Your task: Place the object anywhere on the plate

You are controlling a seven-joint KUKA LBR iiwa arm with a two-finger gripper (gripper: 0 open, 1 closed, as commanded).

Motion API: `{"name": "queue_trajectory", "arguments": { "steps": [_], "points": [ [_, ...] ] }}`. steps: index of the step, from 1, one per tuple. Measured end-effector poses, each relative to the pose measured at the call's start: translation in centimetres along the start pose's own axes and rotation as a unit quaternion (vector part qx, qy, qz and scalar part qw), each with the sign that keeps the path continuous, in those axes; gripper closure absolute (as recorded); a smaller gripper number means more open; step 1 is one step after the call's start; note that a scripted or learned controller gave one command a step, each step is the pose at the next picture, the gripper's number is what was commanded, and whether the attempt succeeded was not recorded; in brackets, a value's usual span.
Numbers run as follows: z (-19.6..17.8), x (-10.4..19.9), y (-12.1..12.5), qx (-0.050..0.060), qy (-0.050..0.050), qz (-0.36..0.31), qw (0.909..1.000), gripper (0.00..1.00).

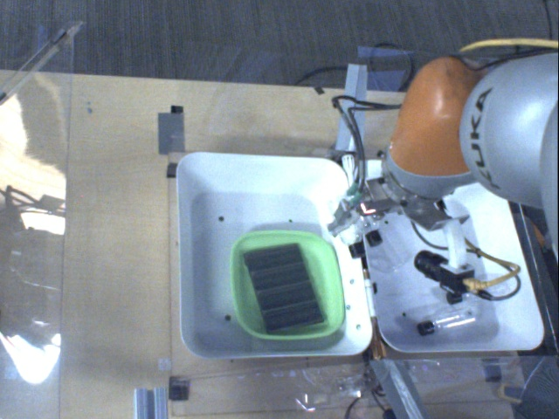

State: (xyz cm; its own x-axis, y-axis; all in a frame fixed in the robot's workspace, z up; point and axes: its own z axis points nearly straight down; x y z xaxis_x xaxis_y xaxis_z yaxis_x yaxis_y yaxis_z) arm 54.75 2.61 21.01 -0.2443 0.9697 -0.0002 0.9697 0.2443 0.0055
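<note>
Two white bins (201, 260) are seen side by side on the worktop (105, 234). A dark ridged object (281, 288) lies on the green plate (330, 273) in the left bin. The gripper (354, 212) hangs over the bins' shared edge; its state cannot be told.

A single fixed camera looks down at a slant from above the bench (96, 260), far enough back to frame both the left bin (196, 234) and the right bin (515, 321), with the arm (472, 129) entering from three o'clock.
</note>
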Motion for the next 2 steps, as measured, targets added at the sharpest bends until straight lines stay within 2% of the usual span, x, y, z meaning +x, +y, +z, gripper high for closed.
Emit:
{"name": "queue_trajectory", "arguments": {
  "steps": [1,2],
  "points": [
    [2.50,6.97,-0.21,0.000,0.000,-0.076,0.9971,1.00],
    [2.47,6.92,-0.20,0.000,0.000,-0.076,0.9971,0.00]
  ]
}}
